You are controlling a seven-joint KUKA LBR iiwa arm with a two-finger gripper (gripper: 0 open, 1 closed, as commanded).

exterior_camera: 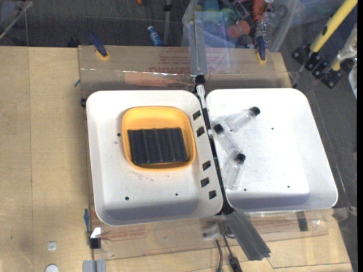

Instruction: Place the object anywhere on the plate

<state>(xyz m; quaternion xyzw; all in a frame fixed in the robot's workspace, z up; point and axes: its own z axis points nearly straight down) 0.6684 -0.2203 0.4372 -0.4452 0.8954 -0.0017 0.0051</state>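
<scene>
An orange square plate (156, 114) with rounded corners sits in the left white bin (108, 180). A black ribbed rectangular object (157, 145) lies flat on the plate and covers its near half. In the right white bin (283, 157), close to the divider, lie three clear plastic tubes with black caps. One tube (241, 118) is at the back, a second (227, 145) is in the middle, and a third (235, 173) is nearest the front.
A black-marked divider strip (204, 152) runs between the two bins. Behind them stand a clear sheet with blue clamps (101, 49) and a transparent box of coloured toys (238, 10). Wooden bench top (39, 152) surrounds the bins.
</scene>
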